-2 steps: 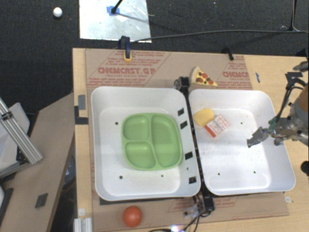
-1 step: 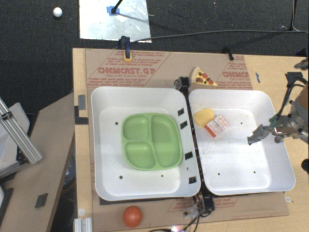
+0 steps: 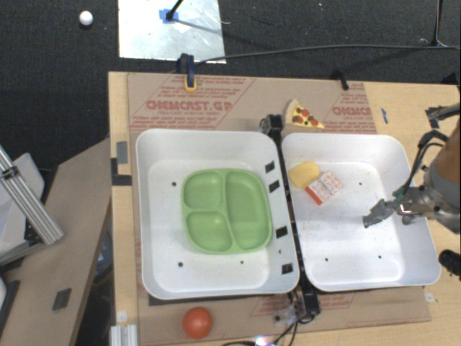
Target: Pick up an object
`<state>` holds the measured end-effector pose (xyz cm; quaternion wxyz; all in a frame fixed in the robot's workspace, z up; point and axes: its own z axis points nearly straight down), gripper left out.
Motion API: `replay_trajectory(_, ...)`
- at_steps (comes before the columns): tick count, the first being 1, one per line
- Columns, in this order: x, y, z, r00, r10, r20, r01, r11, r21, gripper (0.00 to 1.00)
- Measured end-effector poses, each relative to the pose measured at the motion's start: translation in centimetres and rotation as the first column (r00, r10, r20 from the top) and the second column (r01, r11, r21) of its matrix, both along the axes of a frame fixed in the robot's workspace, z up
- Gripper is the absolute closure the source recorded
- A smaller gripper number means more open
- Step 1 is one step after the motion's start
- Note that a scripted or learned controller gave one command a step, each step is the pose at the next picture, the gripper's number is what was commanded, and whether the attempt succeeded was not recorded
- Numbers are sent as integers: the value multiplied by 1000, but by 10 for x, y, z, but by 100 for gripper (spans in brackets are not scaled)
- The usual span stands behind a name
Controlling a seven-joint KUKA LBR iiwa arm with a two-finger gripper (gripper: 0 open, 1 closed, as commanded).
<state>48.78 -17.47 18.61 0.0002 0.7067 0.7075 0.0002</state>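
Observation:
A yellow lemon-shaped toy (image 3: 303, 173) lies in the upper left of the right bin (image 3: 338, 269). Touching it on its right is a small white and red packet (image 3: 325, 187). My gripper (image 3: 377, 215) hangs over the right side of that bin, well to the right of both objects and a little lower in the view. Nothing lies between its dark fingers. How far apart they stand is unclear from this angle.
The left bin (image 3: 162, 193) holds a green divided plate (image 3: 225, 210). A toy pizza slice (image 3: 303, 115) lies on the cardboard behind the bins. A red ball (image 3: 197, 322) rests in front of the left bin. Black clips run along the seam between the bins.

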Motion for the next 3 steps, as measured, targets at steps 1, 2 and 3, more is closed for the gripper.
replay_trajectory(1, -1, 7, -57, 1000, 0, 1, 0, 1000, 0, 0)
replay_trajectory(2, 0, 8, -103, 1000, 0, -1, 0, 1000, 1, 0)
replay_trajectory(3, 1, 7, -91, 1000, 0, 3, 0, 1000, 0, 100)
